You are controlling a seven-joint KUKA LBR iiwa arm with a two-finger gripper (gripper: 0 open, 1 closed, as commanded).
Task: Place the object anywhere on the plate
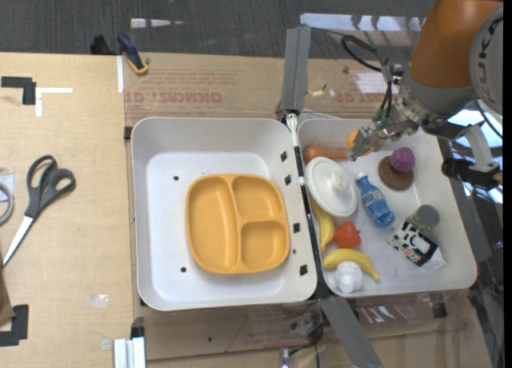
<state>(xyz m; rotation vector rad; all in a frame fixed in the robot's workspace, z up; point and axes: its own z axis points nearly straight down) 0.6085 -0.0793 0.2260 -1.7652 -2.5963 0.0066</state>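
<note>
Bright, even overhead light, glare on the white bins (152,198), soft shadows, slightly grainy but sharp focus.

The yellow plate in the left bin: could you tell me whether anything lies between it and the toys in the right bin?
Only the two bins' adjoining walls separate the yellow plate from the toys. The plate's compartments hold nothing, so a carried object would just need lifting over those rims.

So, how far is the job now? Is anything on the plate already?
Nothing is done yet: the yellow plate in the left bin carries no object. In hand: the gripper is low over the right bin, near the carrot. Picking and placing remain.
</note>
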